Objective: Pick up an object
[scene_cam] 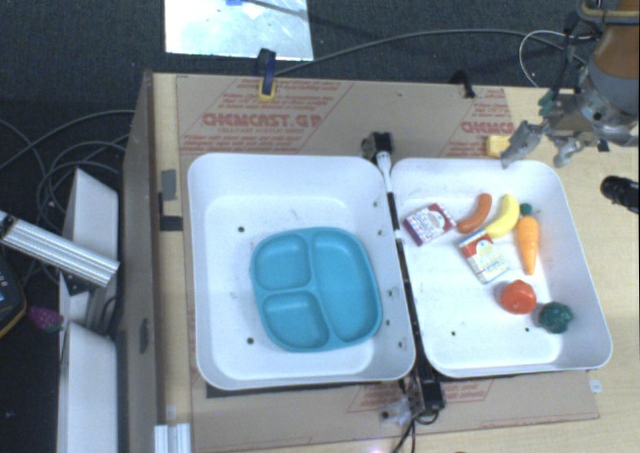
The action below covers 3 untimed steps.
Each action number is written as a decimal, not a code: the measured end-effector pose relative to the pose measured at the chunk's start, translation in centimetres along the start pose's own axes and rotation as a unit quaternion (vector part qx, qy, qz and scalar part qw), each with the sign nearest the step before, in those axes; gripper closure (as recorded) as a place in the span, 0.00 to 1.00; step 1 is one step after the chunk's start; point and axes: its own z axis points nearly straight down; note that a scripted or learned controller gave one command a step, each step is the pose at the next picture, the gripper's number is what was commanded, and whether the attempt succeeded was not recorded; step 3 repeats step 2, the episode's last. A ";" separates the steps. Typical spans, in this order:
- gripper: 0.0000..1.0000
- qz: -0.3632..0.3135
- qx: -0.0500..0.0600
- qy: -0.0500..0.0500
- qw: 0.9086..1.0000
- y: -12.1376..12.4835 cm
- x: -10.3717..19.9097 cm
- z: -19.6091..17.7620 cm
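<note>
The right bin (585,286) holds 7 toys at centre right: sausage (475,212), banana (503,216), carrot (527,243), 2 small cartons (427,223) (486,257), tomato (517,296) and broccoli (555,316), crowded together. The gripper (540,146) hovers above the bin's upper edge, fingers apart, holding nothing. The left bin (215,241) contains a blue divided plate (315,288).

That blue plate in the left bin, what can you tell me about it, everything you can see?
The blue plate is a light blue tray with rounded corners that looks like smooth plastic. Raised ridges split it into three compartments, two toward the far side and one wide one toward the near side. It lies flat and slightly turned on the floor of the left white bin, toward the near right part. Nothing lies in it, and nothing but the bin touches it.
</note>
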 end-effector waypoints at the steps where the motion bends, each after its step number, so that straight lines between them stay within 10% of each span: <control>1: 0.00 -0.001 0.001 0.000 1.000 1.4 0.9 16.1; 2: 1.00 -0.003 -0.002 -0.001 1.000 1.6 0.8 14.9; 3: 1.00 -0.003 -0.002 -0.001 1.000 1.6 0.8 14.9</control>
